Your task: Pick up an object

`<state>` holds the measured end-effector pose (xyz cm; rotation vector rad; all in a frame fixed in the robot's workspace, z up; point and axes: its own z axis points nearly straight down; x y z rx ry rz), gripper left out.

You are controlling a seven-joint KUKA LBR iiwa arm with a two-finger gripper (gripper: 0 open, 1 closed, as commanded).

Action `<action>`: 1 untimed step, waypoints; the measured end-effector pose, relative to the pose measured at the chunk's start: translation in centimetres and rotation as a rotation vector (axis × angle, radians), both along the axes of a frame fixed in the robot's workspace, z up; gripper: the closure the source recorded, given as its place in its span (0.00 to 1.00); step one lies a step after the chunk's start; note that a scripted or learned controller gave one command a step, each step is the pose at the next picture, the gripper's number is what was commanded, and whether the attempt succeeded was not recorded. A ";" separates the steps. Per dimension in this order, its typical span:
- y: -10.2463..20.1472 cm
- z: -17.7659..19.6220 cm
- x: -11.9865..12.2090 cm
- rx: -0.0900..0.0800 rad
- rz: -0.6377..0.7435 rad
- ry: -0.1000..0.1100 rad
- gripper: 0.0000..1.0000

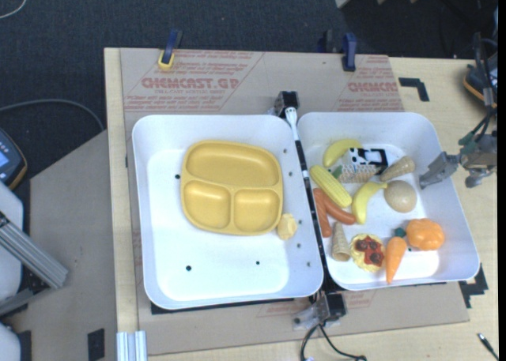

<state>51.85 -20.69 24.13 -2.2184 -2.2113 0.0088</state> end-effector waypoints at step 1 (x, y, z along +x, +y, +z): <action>0.0 0.6 0.3 -0.003 0.003 -0.011 0.00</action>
